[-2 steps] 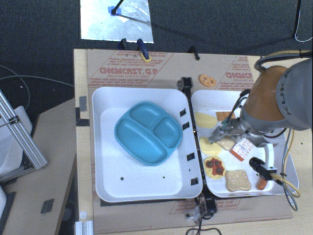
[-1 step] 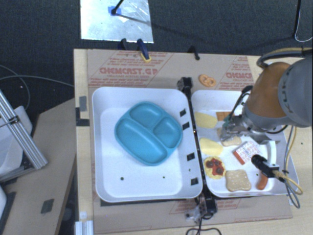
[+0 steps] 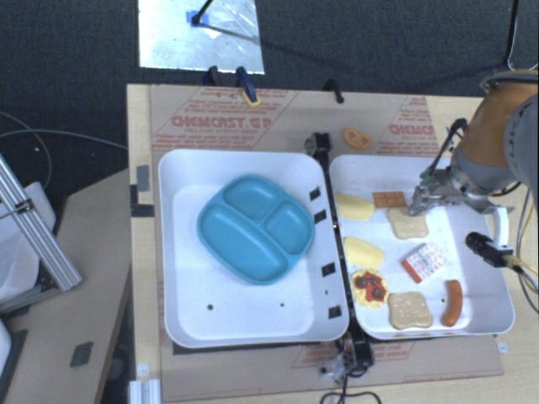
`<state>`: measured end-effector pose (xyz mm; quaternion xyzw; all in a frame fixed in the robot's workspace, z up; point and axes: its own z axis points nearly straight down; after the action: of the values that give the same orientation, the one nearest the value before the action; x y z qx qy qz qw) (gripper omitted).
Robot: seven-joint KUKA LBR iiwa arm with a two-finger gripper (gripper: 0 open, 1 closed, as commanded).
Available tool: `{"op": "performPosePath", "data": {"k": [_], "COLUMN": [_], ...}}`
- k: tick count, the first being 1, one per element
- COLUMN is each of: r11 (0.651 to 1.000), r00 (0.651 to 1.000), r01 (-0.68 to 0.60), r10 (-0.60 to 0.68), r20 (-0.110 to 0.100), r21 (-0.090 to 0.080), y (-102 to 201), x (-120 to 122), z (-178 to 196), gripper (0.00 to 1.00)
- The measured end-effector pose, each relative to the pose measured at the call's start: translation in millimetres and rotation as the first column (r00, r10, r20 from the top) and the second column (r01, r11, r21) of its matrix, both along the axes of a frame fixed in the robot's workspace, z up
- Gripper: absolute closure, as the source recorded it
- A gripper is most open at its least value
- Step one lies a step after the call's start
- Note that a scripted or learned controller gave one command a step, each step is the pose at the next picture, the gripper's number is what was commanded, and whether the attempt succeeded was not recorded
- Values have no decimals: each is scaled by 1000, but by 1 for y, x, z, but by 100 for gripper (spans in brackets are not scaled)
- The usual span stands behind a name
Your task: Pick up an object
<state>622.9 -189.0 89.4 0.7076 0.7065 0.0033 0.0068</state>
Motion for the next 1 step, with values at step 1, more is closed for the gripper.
{"op": "performPosePath", "data": {"k": [1], "r11": [1000], "r00": [1000], "r01": [3], "r10": [-3], "r20": [-19], "r21": [5], "y": [-20], "x": [-94], "z": [7], "gripper": [100]}}
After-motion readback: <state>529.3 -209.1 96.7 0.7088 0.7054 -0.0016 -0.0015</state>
